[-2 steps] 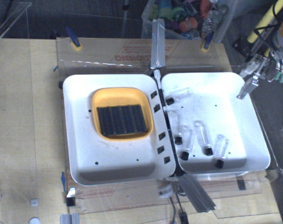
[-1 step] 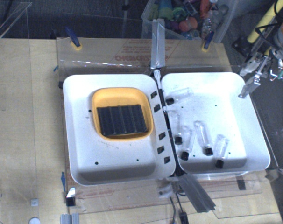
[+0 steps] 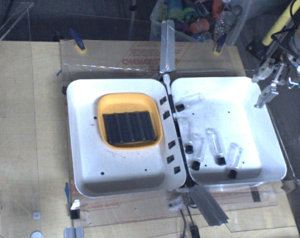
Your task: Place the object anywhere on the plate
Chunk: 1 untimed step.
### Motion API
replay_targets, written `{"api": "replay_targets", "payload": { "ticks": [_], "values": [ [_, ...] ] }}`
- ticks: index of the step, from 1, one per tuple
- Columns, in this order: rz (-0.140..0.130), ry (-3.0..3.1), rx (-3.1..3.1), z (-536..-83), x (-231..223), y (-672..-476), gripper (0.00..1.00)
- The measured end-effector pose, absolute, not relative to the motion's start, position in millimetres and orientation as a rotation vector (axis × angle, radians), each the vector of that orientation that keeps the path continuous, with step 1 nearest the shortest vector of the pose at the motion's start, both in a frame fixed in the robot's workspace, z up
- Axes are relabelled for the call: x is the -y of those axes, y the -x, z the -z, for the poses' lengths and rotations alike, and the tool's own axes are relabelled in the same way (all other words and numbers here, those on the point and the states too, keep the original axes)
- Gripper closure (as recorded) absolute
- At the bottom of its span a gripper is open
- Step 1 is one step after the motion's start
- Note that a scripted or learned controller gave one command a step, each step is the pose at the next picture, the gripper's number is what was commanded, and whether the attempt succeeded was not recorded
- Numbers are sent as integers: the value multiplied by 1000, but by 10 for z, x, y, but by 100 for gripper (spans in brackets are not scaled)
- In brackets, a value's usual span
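**Vials in the right bin, plate in the left**

From the overhead camera, a yellow plate (image 3: 127,120) bearing a dark ridged insert (image 3: 128,127) was seen in the left bin (image 3: 80,133). Several clear vials with black caps (image 3: 215,148) were scattered in the right bin (image 3: 259,148) — none on the plate. The gripper (image 3: 269,90) was poised over the right bin's far right rim; whether it was open or closed could not be told.

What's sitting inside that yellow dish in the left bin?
A dark ribbed rectangular piece lies flat inside the yellow plate, covering most of its floor. Whatever may lie under that piece is hidden. The clear vials lie in the right bin.
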<state>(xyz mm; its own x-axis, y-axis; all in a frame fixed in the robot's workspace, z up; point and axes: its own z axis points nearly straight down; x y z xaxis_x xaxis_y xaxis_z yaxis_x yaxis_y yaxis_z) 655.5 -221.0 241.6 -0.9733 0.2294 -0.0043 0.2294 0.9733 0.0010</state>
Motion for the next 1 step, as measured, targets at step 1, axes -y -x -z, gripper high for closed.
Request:
{"api": "replay_targets", "payload": {
  "ticks": [1],
  "values": [
    [-2, -396, -3109, -2368, 2230, -6598, 0]
  ]
}}
